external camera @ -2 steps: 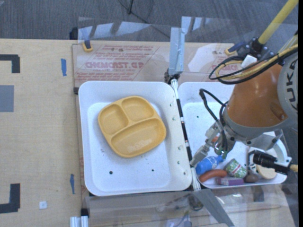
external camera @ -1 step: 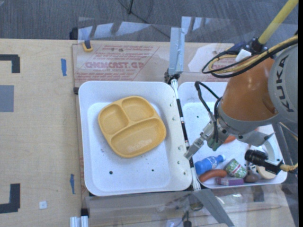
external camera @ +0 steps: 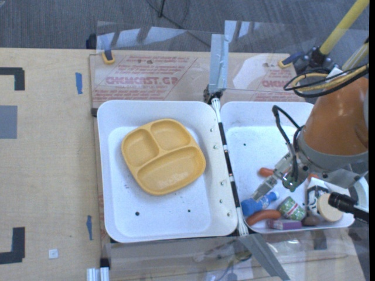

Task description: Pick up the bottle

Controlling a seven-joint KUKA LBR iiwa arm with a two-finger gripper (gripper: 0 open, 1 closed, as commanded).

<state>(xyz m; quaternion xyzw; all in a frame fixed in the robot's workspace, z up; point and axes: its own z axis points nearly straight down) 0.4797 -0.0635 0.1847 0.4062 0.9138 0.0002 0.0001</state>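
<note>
The bottle [external camera: 256,204] is small and clear with a blue cap, and lies on its side near the front left corner of the right bin [external camera: 252,139]. My gripper [external camera: 265,188] hangs just above and behind the bottle's clear end, slanting down toward it from the right. The grey and orange arm [external camera: 337,122] covers the right part of this bin. I cannot make out whether anything is between the jaws.
Around the bottle lie an orange-red sausage shape [external camera: 263,216], a green packet [external camera: 290,208], a purple stick [external camera: 285,224], a small orange piece [external camera: 266,171] and a round cream object [external camera: 324,209]. The left bin [external camera: 117,215] holds a yellow divided plate [external camera: 163,156].
</note>
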